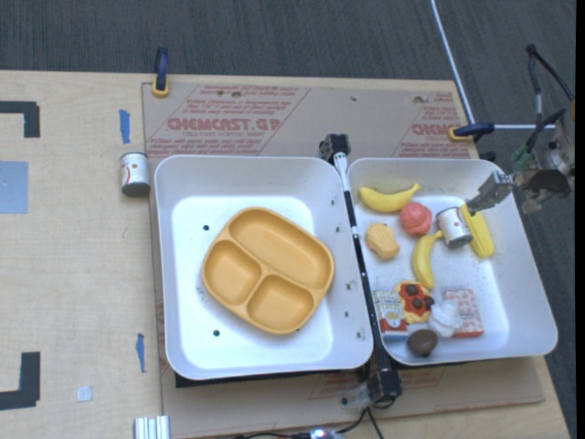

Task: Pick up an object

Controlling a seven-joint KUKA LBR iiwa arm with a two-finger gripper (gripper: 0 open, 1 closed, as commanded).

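Observation:
My gripper (486,196) reaches in from the right over the upper right part of the right bin (535,323). Its tip hangs just above a yellow corn cob (480,233) and close to a small silver can (453,226) lying on its side. I see nothing held in it. To the left lie a pink ball (416,218), a banana (388,197), a second banana (422,262) and a yellow pastry-like piece (382,241). Nearer the front are a pizza-printed carton (405,305), a red and white packet (457,307) and a brown round item (421,341).
The left bin (174,245) holds an orange divided plate (267,270). A small can (134,173) stands on the bench left of the bins. Clamps (161,71) pin the cardboard sheet at the back. A black divider bar (352,236) runs between the bins.

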